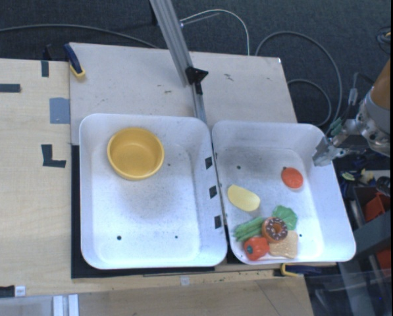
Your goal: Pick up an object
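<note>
Several small toy foods lie in the right bin (328,196), and any one would serve; the easiest looks to be the orange ball (291,178), which sits alone on bare floor nearest the end effector (322,155). Judging by its look it is a light, rigid plastic piece, smooth and rounded, so it may roll or squirt out of a pinch; the hold should close across its widest part, from straight above. It is a reddish-orange with a small dark mark at its top. Toward the bin's middle lies a yellow piece (243,197), pale, oblong and lemon-like, also apart from the rest and likely just as light and slick. Near the front wall the others are crowded together and touching: a green leafy piece (285,216), a green pod (249,229), a brown doughnut (275,228), a red tomato (255,247) and a tan slice (285,245); a grasp there risks catching two at once. The end effector hangs over the bin's right rim, holding nothing; whether it stands apart or together I cannot tell. A yellow bowl (135,152) sits in the left bin (97,242).
</note>
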Action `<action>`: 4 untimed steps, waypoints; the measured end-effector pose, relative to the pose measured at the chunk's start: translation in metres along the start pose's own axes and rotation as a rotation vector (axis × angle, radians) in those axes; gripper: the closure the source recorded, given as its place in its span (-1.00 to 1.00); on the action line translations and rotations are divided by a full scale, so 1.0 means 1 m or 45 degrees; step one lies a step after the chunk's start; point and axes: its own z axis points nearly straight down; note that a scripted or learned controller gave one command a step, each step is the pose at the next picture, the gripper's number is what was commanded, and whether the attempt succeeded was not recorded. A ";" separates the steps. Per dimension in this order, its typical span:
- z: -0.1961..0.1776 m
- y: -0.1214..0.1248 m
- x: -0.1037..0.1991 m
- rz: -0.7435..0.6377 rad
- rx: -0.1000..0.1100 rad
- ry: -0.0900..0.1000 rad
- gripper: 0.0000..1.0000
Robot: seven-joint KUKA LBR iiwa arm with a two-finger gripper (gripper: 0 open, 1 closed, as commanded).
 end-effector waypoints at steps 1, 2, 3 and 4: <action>-0.028 0.001 0.000 -0.001 0.004 0.002 1.00; -0.015 0.012 0.060 -0.008 0.007 0.005 1.00; -0.015 0.026 0.112 -0.007 0.007 0.005 1.00; 0.006 0.047 0.158 -0.006 0.009 0.004 1.00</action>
